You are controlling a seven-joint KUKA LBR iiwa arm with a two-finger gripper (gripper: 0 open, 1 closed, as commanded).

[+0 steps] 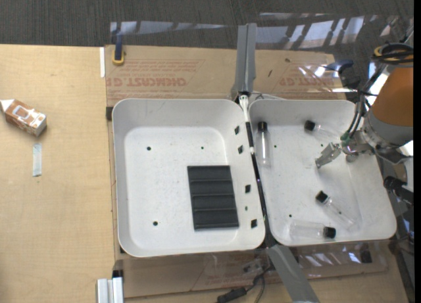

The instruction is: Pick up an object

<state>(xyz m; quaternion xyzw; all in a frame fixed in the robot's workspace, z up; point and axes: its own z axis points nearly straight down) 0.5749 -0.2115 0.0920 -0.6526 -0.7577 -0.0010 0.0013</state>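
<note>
nearest to us, along the front wall of the right bin (388,226), we see a clear vial lying flat (309,231) with its black cap pointing right. just behind it lies another clear vial with a black cap (331,205), slanting toward the front right corner. in the left bin (122,183) a black ribbed block (212,196) lies flat on the floor, a little right of the middle.

further back in the right bin, the tool (327,156) hangs low over the floor, reaching in from the right below the orange band of the arm (396,98). its metal fingers (323,159) look parted, with only white bin floor between them, so we judge that nothing is pinched. we read the task as not yet done: no object is lifted, and the whole grasp is left to do.

the slanted vial lies in front of the tool, near but clearly apart. behind the tool, a small black-capped piece (309,125) rests near the back wall, also apart. a long clear vial (264,142) lies along the left wall of the right bin, well apart from the tool.

farthest left on the tabletop (59,229), a small carton (25,117) lies outside both bins.
</note>
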